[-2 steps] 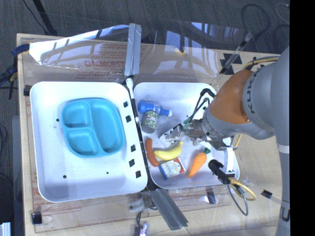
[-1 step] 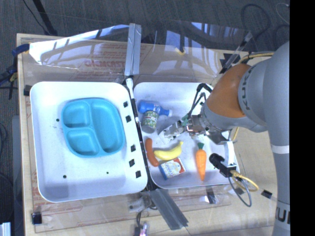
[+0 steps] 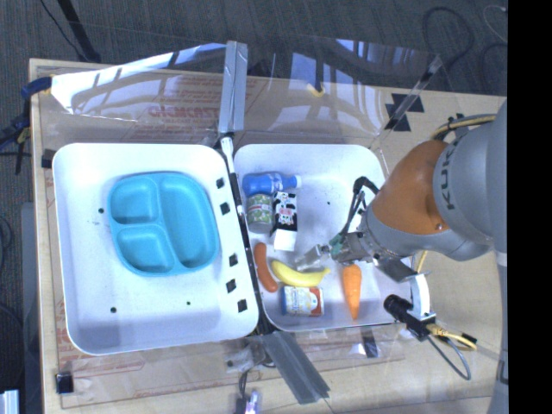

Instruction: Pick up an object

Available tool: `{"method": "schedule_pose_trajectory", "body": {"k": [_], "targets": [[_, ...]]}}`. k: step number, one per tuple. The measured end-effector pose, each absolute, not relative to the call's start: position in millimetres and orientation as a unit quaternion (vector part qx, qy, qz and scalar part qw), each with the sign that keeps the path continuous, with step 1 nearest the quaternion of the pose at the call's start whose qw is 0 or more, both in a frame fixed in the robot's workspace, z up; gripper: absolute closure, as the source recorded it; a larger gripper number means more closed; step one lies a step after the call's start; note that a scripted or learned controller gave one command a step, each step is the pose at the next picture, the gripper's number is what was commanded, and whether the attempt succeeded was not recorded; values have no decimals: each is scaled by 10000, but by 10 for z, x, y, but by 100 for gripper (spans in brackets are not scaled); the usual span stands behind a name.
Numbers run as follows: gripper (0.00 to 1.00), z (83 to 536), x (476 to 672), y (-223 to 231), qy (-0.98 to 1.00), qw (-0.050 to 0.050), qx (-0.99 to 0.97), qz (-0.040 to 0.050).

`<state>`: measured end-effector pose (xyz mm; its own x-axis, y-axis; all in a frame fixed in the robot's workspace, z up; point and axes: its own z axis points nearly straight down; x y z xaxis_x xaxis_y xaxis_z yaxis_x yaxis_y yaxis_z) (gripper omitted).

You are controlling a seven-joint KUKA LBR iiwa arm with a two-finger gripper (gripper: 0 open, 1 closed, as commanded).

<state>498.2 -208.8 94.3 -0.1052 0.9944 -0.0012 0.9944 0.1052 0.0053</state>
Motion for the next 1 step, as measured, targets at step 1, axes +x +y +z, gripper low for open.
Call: {"method": "schedule_pose_trajectory", "body": {"k": [1], "targets": [[0,1070,4780,-2107,7028,-4,7114,3]]}}
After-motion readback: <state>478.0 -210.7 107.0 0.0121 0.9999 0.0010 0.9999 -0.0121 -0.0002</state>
